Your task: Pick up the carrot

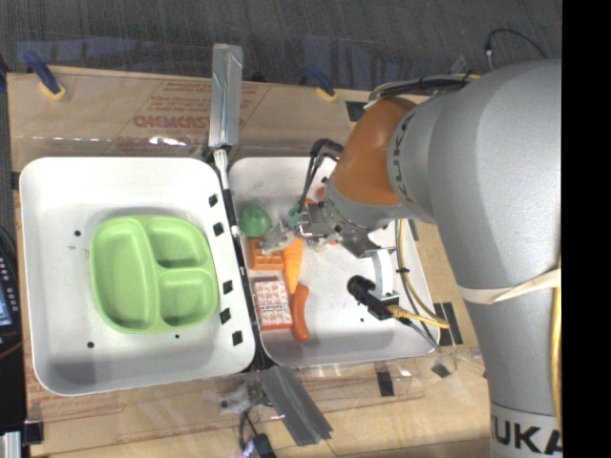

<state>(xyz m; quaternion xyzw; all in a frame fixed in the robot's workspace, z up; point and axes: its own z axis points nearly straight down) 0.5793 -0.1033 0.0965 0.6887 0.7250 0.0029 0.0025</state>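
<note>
Your claw [298,225] hangs over the right bin [410,337] just above the carrot [292,261], its grip impossible to tell.

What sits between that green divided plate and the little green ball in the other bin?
In the camera view, between the green plate and the green ball lie bare white floor of the left bin and the two bins' adjoining walls, dotted with black clips.

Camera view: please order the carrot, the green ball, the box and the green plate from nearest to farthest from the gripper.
From the gripper:
1. Carrot, just below the gripper.
2. Green ball, to its left; nearly as close, hard to separate.
3. Box, lower in the right bin.
4. Green plate, in the left bin.
</note>
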